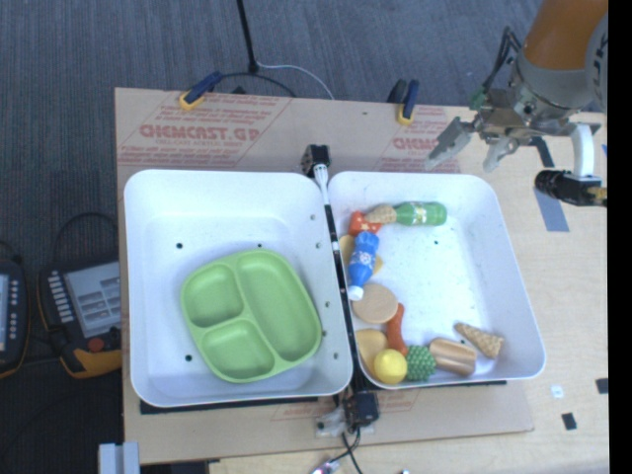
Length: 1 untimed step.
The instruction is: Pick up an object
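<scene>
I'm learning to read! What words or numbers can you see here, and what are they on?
"CHEMCAST GP" in red, on the brown board under the bins.
More red print on the board by the gripper: partly hidden, unreadable.
Green bottle label: too small to read.
Blue bottle label: too blurred.
Grey device left of the bench: markings too small.

A single fixed camera looked down from above at a slant, far enough back to take in both shallow white plastic bins (148, 215) side by side at centre frame and the brown cardboard-covered bench (197, 126) beneath them.
</scene>
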{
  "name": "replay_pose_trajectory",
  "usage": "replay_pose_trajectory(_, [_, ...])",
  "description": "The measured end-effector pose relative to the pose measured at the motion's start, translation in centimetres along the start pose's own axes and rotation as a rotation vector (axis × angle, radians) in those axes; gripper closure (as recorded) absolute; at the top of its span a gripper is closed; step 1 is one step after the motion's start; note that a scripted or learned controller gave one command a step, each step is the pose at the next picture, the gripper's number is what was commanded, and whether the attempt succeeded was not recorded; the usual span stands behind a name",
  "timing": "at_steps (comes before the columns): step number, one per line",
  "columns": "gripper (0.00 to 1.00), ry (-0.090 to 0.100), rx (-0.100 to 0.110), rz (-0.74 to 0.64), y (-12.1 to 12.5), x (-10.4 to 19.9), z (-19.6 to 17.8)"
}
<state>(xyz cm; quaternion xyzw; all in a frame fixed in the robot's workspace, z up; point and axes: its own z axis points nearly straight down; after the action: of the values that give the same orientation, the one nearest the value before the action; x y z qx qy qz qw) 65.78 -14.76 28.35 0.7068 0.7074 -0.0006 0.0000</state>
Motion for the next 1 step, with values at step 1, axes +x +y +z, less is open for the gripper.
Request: replay_pose_trajectory(1, [0.0, 0.001, 0.003, -0.134, -6.64, 2.14, 15.95])
